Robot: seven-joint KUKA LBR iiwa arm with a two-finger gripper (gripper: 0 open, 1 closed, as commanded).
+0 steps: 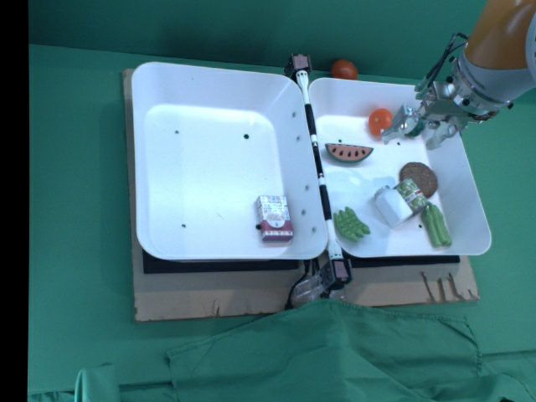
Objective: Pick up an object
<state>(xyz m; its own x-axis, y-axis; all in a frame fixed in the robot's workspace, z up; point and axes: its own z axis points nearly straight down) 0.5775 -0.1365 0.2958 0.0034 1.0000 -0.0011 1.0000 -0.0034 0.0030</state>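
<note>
The arm (pixel 502 32) is cut off by the top and right edges, leaving its orange band and wrist. The jaws of the gripper (pixel 416 126) are too small and cluttered to read. A red round thing (pixel 343 69) beyond the right bin's (pixel 469 216) far rim is partly hidden by that rim. The carton's (pixel 274 217) print is too small to read. Green cloth (pixel 318 354) covers the surface's near edge.
</note>
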